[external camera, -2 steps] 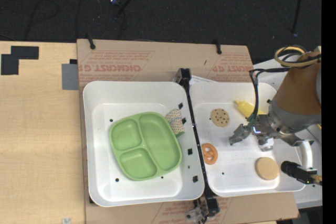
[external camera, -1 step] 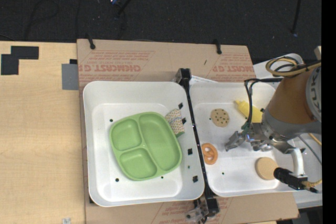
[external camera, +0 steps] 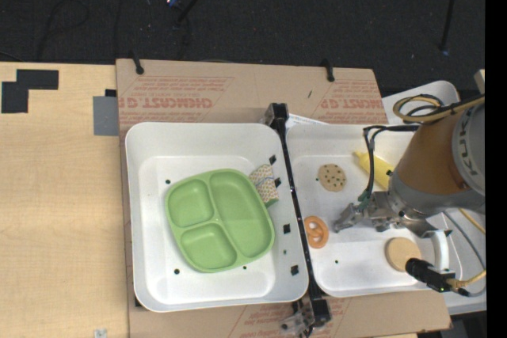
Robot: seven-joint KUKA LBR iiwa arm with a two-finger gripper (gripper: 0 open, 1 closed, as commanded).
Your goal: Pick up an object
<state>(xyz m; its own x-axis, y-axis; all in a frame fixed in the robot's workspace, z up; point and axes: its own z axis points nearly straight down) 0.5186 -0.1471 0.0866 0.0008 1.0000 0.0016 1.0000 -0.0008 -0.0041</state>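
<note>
**Arm low in the right bin, nothing yet in its grasp**

The arm [external camera: 440, 162] reached in from three o'clock and hung low over the right bin [external camera: 348, 285], its gripper [external camera: 346, 218] pointing toward nine o'clock. The fingers appeared slightly parted, with bare white bin floor showing between them; they held nothing.

Several things lay within reach. An orange pretzel-shaped piece [external camera: 316, 232] sat near the divider between the bins, just beside the fingertips at about eight o'clock from them. A round chocolate-chip cookie [external camera: 332, 177] lay at about eleven o'clock from the gripper, apart from it. A yellow banana-like object [external camera: 374, 164] rested toward one o'clock, partly hidden behind the arm. A tan round piece [external camera: 402, 252] lay at about four o'clock, under the wrist.

In the left bin [external camera: 150, 170] a green divided plate [external camera: 218, 219] lay flat, and a small patterned item [external camera: 266, 181] was tucked at its two o'clock edge.

By my reading, the step in hand was the approach: a target had not been closed on. The pretzel piece looked the likeliest pick. The next move would call for shifting toward eight o'clock, straddling the piece and closing squarely, since a flat thin thing can slip out.
</note>
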